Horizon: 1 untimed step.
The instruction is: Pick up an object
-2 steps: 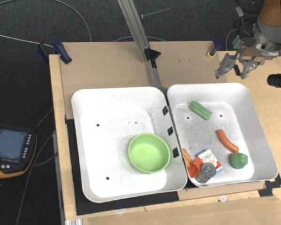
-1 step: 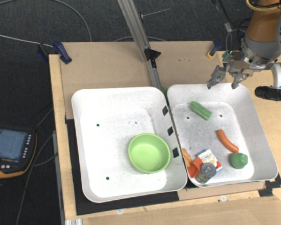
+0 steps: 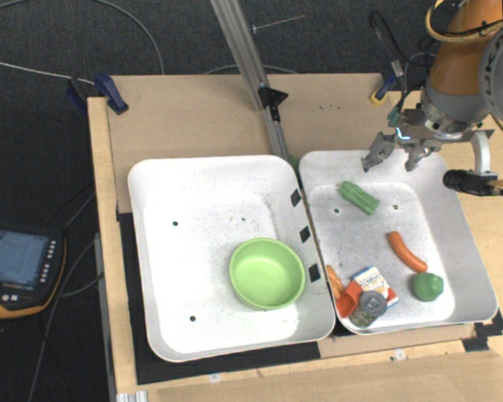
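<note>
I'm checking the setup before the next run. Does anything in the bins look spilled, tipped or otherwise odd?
Nothing looks spilled or damaged. The green bowl sits upright in the left bin. In the right bin, a small box and other bits are heaped in the near corner, partly overlapping, which could complicate a pick.

— Where's your arm [image 3: 466,46]?
— It comes in from your right, orange band up top and the grey wrist [image 3: 436,121] below it, angled down and left.
— And your gripper [image 3: 398,155]?
— Fingers [image 3: 376,157] spread apart with nothing between them, though the tips look small and a bit blurred.
</note>
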{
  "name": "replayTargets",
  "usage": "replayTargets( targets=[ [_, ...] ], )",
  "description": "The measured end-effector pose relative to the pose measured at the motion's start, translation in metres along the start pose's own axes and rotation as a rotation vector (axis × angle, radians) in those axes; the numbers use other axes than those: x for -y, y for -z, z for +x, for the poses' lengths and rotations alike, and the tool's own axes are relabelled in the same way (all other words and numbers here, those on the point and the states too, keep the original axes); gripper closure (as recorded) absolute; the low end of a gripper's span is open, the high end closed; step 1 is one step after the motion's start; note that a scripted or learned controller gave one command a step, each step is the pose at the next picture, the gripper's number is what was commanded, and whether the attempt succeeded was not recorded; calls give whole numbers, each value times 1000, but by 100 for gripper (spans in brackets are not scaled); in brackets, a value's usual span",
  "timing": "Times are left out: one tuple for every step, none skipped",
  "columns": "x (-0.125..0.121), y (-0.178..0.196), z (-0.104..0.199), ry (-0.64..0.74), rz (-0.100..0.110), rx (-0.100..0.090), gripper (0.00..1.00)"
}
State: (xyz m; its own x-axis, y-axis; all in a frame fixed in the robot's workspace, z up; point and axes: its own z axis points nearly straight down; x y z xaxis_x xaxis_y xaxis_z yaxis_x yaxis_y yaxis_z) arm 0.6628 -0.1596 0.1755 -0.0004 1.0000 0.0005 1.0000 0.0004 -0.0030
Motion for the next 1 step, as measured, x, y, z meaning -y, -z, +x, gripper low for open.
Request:
replayTargets(
  targets=[
    [3, -45, 7, 0, 0, 0, 0]
  ],
)
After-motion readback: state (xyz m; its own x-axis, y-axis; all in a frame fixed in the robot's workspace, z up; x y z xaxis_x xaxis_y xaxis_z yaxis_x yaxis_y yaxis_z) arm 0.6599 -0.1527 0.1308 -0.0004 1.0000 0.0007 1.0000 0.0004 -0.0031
